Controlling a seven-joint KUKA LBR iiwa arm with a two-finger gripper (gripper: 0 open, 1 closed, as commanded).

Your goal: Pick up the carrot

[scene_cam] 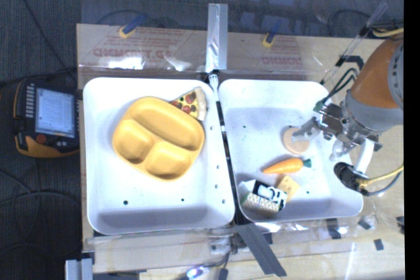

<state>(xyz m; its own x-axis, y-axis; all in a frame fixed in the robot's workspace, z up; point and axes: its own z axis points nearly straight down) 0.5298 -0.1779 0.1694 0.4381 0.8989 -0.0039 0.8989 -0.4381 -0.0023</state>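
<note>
Carrot (284,166) lying in right bin (262,98), near its front, beside a tan disc (293,139); gripper (312,132) above the disc, holding nothing, finger spread impossible to tell; yellow tray (159,137) in left bin (105,193)

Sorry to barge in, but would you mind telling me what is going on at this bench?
A robot arm reaching in from the right is meant to pick up the carrot. Its gripper sits in the right bin, above the carrot and beside a small tan disc, not holding anything. The carrot lies on the bin floor. The left bin holds a yellow divided tray and a pizza slice.
</note>
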